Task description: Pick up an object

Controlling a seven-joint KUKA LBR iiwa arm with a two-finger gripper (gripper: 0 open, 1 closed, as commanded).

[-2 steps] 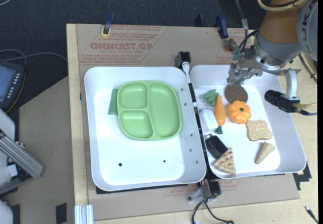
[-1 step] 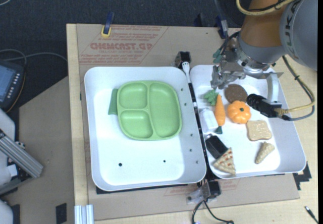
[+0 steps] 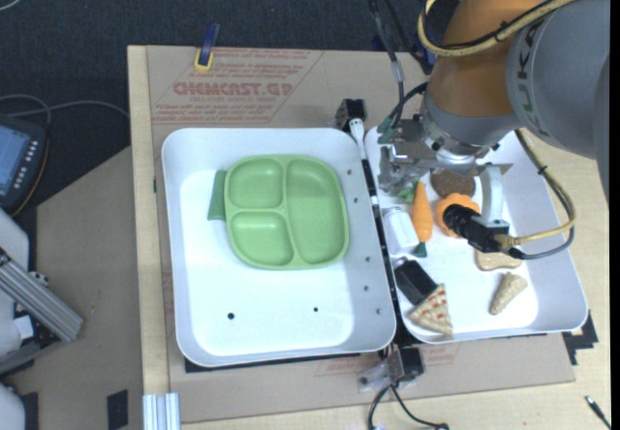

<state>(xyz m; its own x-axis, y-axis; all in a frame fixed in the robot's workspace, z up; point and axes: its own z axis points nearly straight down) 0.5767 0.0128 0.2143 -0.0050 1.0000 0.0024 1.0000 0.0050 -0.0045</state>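
Status: pick not yet made. My gripper (image 3: 399, 171) is low over the far left corner of the right bin (image 3: 552, 283), close to the wall it shares with the left bin (image 3: 281, 312). Nothing can be seen held in it. Whether it is open or closed I cannot tell, because my own wrist covers it from above.

Nearest candidate: a carrot (image 3: 421, 213), lying on the bin floor just beside the gripper, on the near side, pointing roughly along the bin's length. It rests flat and is not raised.

Other contents of the right bin: a pizza slice (image 3: 431, 310) at the near left corner, a small black block (image 3: 415, 278) just beyond it, and two tan pieces (image 3: 506, 292) toward the near right. All lie on the floor, apart from the gripper.

The left bin holds a green divided plate (image 3: 287, 211), well apart from my reach.

Judgement: approach done or nearly so. The closing on an object, the lift, and proof of a hold all remain.
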